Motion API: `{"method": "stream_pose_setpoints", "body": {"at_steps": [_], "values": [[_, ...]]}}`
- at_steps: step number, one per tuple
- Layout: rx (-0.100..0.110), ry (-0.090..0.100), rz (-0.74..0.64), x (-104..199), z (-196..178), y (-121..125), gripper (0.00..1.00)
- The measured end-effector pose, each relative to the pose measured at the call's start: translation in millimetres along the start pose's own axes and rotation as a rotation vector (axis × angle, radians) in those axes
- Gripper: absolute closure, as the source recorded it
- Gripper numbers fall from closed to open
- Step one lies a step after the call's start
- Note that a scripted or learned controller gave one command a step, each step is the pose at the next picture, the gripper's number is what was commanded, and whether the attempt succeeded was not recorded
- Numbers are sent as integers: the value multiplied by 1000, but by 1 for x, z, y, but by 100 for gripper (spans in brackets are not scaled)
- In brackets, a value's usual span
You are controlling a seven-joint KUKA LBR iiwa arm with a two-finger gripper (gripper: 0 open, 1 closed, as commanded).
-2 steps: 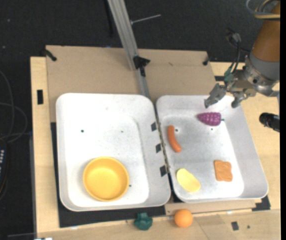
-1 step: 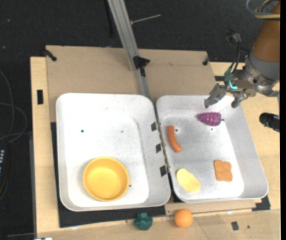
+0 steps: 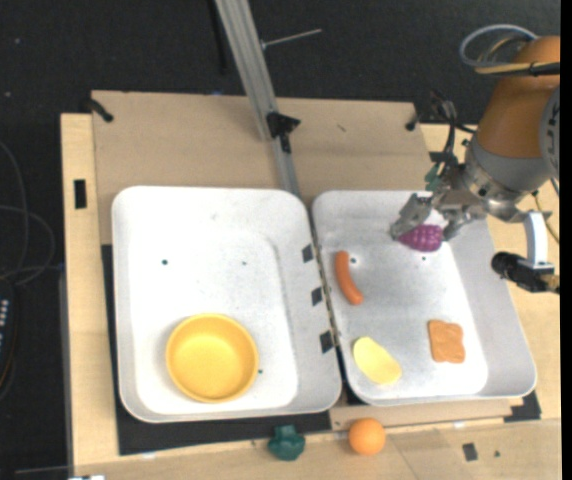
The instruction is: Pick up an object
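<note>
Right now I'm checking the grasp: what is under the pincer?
Under the pincer sits a purple grape bunch over the right bin floor. Its top is covered by the pincer, so contact there cannot be seen.

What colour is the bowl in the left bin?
Yellow. The bowl shows clearly in the camera view, near the front of the left bin.

The gripper (image 3: 421, 226) hangs over the far part of the right bin (image 3: 496, 368), with the bunch of grapes (image 3: 423, 237) right at its fingertips. Left of and nearer than the gripper lies the sausage (image 3: 347, 277). Well nearer, in the same bin, lie the lemon slice (image 3: 375, 360) and, to its right, the cracker (image 3: 446, 341). Far to the gripper's left, the bowl (image 3: 212, 357) sits in the left bin (image 3: 206, 228). The ball (image 3: 366, 436) lies on the bench, outside the bins' near edge.
</note>
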State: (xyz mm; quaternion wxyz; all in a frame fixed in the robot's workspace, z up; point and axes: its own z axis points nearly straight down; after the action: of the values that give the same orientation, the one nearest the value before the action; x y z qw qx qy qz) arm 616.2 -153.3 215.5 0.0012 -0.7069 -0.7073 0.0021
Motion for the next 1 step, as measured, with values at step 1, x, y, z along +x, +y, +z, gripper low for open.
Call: {"method": "stream_pose_setpoints", "body": {"at_steps": [1], "values": [[0, 0, 1, 3, 63, 1, 0]]}}
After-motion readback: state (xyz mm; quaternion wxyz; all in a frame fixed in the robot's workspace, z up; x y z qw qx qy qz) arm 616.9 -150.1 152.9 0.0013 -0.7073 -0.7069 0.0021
